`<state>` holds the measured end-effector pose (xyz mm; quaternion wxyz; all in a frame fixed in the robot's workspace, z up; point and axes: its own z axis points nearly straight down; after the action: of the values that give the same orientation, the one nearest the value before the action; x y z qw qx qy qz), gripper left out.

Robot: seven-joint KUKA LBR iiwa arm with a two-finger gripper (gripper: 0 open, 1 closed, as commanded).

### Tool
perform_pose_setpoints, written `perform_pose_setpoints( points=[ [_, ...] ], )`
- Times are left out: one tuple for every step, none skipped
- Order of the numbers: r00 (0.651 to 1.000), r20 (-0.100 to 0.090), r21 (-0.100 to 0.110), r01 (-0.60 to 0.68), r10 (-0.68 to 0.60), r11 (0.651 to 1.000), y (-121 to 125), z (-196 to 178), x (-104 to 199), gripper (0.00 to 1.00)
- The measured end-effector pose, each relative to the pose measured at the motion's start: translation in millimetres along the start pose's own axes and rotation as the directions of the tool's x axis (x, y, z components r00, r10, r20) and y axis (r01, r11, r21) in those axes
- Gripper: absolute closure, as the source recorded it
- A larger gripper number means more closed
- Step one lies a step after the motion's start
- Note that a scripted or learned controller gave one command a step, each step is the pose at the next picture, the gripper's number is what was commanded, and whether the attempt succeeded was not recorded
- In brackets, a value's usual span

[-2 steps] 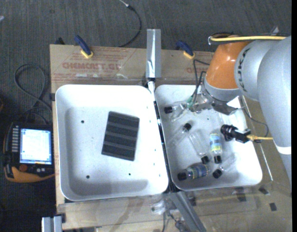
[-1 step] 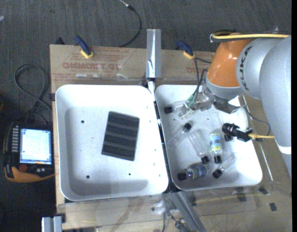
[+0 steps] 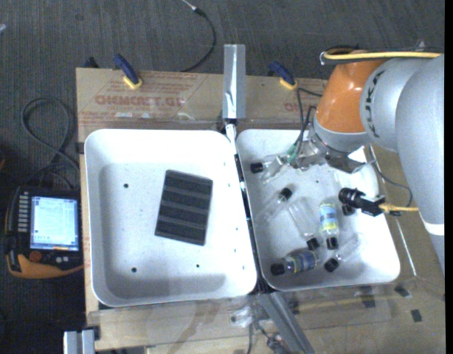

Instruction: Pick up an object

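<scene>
While the grey KUKA arm [image 3: 415, 116] is reaching in from the right of the camera view, its orange band [image 3: 344, 102] is hanging over the back part of the right bin [image 3: 389, 268]. The gripper [image 3: 306, 153] is sitting just below that band, low over the bin's rear left area, and its state cannot be told, since the wrist is covering most of it.

Small bottles are lying scattered across the right bin. A clear bottle with a black cap [image 3: 265, 165] is lying just left of the gripper, near the bin's back left corner. Another clear bottle with a black cap [image 3: 277, 203] is lying nearer the middle, tilted. A bottle with a blue and yellow label [image 3: 328, 218] is lying upright in the picture, right of centre. A dark blue bottle [image 3: 296, 262] is lying on its side near the front wall, with small black caps [image 3: 330, 265] just beside it. Nothing is visibly sitting in the gripper.

A black fitting with a yellow cable [image 3: 359, 200] is sticking out beside the arm, over the bin's right side.

The left bin [image 3: 108, 271] is holding one thing, a black ribbed rectangular block [image 3: 184, 206], lying flat near its middle.

A handheld control pendant [image 3: 46, 227] with a lit screen is lying on the floor, left of the bench. Two blue clamps [image 3: 127, 70] are gripping the bench's back edge.
</scene>
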<state>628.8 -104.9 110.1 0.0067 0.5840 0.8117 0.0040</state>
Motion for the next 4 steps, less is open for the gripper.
perform_pose_setpoints(
  points=[
    [1.000,-0.001,-0.001,-0.002,0.002,1.000,0,-9,-1,1.00],
    [1.000,-0.001,0.000,-0.001,0.001,1.000,0,-9,0,0.00],
    [0.999,-0.004,0.013,0.038,-0.038,0.999,-6,-62,-68,0.00],
    [0.997,-0.004,0.015,0.073,-0.073,0.997,27,18,-36,0.00]
  ],
)
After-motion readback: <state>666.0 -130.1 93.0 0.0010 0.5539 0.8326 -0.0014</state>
